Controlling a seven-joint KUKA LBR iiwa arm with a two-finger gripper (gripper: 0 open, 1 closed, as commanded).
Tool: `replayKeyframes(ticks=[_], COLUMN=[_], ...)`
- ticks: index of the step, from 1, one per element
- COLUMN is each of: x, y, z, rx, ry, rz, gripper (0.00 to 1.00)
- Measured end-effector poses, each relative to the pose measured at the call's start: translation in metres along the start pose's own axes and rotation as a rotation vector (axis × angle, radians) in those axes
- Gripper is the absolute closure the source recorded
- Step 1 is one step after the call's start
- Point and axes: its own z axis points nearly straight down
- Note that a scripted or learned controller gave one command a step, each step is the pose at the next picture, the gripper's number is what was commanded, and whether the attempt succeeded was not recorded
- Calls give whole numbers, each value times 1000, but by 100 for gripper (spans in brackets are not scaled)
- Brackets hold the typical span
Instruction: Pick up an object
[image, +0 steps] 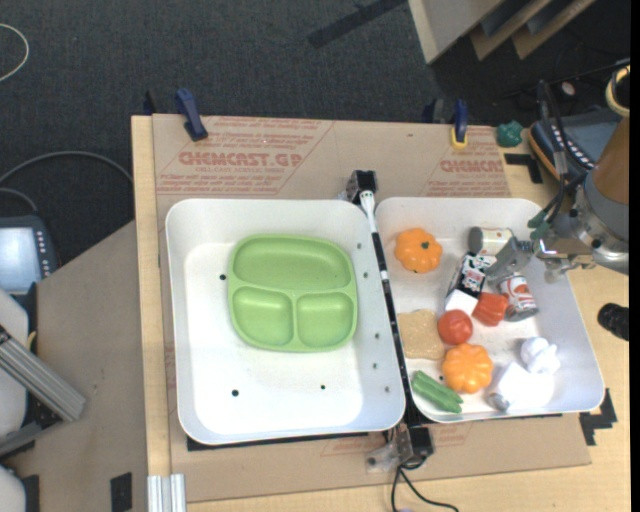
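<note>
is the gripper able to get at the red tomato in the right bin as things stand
Probably yes: the red tomato lies uncovered from above, though an orange block and orange pumpkin crowd it. The gripper hovers nearby.

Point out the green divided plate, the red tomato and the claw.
green divided plate (292, 262): camera view, floor of its large top compartment.
red tomato (455, 326): camera view, its round top.
claw (508, 255): camera view, between its fingertips.

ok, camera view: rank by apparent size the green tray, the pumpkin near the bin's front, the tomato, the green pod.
1. green tray, by far the largest
2. pumpkin
3. tomato and green pod: the pod is longer but thinner, too close to rank.
</note>
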Motion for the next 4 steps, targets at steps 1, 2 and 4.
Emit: replayKeyframes(ticks=[1, 2, 4], x=[-27, -27, -92], y=[-4, 1, 5], z=[165, 146, -230], rx=[14, -4, -22], ry=[2, -2, -10], rz=[4, 2, -2], gripper=[0, 100, 100])
